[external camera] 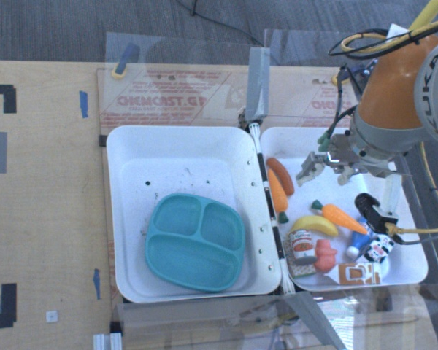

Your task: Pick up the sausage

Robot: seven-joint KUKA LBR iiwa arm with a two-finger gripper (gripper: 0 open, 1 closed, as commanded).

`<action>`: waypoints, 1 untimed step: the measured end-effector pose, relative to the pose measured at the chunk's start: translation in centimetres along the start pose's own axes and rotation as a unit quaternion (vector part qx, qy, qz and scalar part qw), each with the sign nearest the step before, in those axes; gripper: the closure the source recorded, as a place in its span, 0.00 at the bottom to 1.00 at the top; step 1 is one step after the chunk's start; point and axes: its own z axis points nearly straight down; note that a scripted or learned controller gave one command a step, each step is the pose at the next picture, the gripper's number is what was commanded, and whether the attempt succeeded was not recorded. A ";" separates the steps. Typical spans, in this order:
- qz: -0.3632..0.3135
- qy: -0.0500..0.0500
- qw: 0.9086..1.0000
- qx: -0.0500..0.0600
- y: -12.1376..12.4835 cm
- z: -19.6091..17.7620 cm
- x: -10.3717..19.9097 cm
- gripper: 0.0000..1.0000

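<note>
My tool [327, 168] hangs over the upper half of the right bin [412, 265], its 2 fingers spread wide apart with nothing between them. The sausage [281, 176] lies at about 9 o'clock from the tool, near it but not touching, hard against the bin's left wall. It is a reddish-brown link slanting from upper left to lower right.

The awkward part, as I judge it, is the company it keeps. A long carrot [277, 193] lies just beside the sausage on its wall side, running almost parallel and seeming to touch it along the lower half. To do this well I would shift toward 9 o'clock until I am centred over the sausage's upper half, where it stands clearest of the carrot, and turn my wrist so the fingers straddle its short axis. One finger must drop into the narrow seam between the sausage and the carrot; if it lands on the carrot I will likely pinch both or shove the sausage aside.

The banana [315, 225], a second carrot [343, 218] and the can [303, 246], at 5 to 6 o'clock from the sausage, are well apart and should not interfere. The teal plate [196, 243] in the left bin [131, 152] plays no part.
</note>
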 end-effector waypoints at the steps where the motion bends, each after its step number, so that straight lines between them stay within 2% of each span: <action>1: -0.022 -0.001 1.000 -0.002 4.7 2.6 2.5 0.00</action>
